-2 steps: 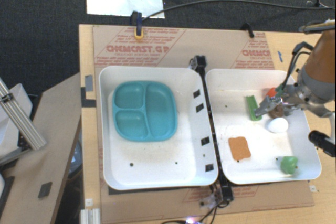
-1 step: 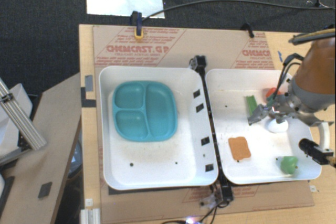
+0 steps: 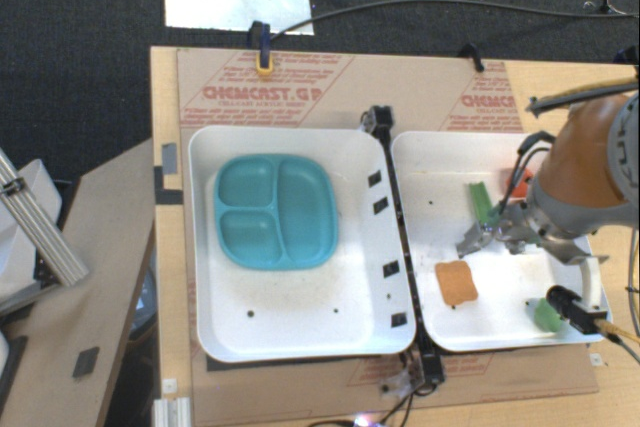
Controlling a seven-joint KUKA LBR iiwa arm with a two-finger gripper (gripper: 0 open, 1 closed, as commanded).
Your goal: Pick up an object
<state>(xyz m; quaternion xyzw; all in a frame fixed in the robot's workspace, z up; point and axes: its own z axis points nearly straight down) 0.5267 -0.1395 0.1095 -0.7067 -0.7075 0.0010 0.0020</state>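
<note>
The right bin (image 3: 440, 165) holds a flat brown piece shaped like toast (image 3: 457, 283) near its front. A long green piece (image 3: 481, 199) lies toward the back, and a rounded green piece (image 3: 545, 315) sits in the front right corner. My gripper (image 3: 472, 241) hangs low over the middle of this bin, between the long green piece and the brown piece, just above and right of the brown one. Nothing shows in its grasp. A small orange piece (image 3: 516, 185) peeks out beside the wrist, partly hidden by the arm.
The left bin (image 3: 300, 315) holds a teal divided plate (image 3: 276, 212) in its back half. A black divider with clips (image 3: 392, 235) runs between the bins. The arm (image 3: 590, 165) covers the right bin's far right side. Cardboard lies under both bins.
</note>
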